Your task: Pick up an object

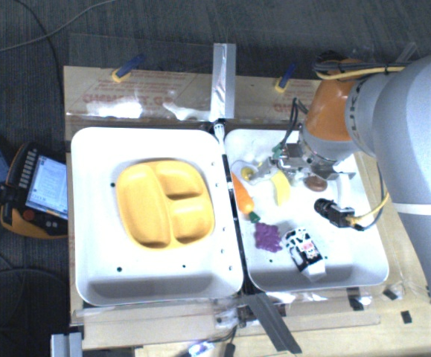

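The right bin (pixel 364 262) holds several small objects. An orange carrot (pixel 243 194) lies by its left wall, with a small yellow ring-shaped piece (pixel 246 173) just above it. A pale yellow wedge (pixel 281 189) sits near the middle, a purple grape cluster (pixel 267 236) lower down, and a black-and-white toy (pixel 305 251) near the front. My gripper (pixel 295 159) is low in the back part of this bin, just above the yellow wedge and right of the ring piece. Nothing shows in its grasp.
The left bin (pixel 96 266) carries a yellow divided plate (pixel 165 203). A black cable connector (pixel 334 211) hangs beside the wrist over the right bin. A handheld pendant (pixel 36 192) lies left of the bench. The grey arm covers the bin's right back corner.
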`<action>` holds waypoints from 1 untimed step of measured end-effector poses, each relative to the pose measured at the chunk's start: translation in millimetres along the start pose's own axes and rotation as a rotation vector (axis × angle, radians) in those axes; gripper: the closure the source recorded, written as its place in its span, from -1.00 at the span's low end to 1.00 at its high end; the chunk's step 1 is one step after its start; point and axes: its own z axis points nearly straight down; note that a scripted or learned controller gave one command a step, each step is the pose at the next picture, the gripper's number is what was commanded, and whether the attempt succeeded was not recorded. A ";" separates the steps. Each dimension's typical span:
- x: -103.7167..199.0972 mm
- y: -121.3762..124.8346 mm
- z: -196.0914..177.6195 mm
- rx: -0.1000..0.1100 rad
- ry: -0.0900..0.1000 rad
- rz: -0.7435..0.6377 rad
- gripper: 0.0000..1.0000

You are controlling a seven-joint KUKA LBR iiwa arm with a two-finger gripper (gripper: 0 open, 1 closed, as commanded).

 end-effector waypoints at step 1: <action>3.9 1.2 -9.4 0.000 0.008 -0.001 1.00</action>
